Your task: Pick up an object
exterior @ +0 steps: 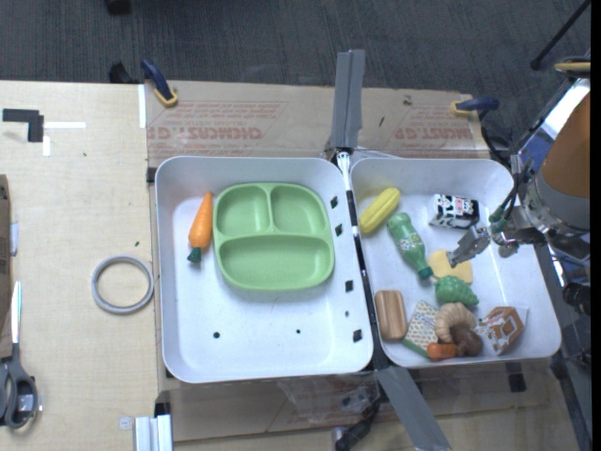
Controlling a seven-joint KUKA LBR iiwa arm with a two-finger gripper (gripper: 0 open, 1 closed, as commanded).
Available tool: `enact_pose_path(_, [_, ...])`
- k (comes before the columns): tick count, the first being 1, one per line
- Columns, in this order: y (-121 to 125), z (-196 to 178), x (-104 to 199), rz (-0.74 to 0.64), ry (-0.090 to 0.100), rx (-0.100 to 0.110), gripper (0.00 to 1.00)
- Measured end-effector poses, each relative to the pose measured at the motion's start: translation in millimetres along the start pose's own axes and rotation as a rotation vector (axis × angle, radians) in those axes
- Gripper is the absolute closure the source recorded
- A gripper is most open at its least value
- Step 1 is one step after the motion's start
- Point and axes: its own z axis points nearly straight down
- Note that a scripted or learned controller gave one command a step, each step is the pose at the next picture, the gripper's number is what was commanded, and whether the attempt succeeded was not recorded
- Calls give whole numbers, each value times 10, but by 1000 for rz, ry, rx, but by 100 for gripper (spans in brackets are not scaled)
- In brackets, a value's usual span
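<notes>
Toy foods, including a green bottle and yellow corn, crowd the right bin, so the gripper hangs low among them, fingers parted and holding nothing.

Gripper low over the right bin. Just left of it, a green bottle; beyond that, a yellow corn cob. Above it, a black-and-white cow toy. Below it, broccoli. Far left, green tray, carrot.
</notes>
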Motion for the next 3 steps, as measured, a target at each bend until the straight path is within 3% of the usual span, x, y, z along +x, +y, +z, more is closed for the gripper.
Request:
enact_pose_path(1, [720,1040,297,-15,0,0,0])
enact_pose_path(2, [534,1219,355,-15,-1,-2,0])
enact_pose_path(3, [530,1131,343,-11,0,-1,100])
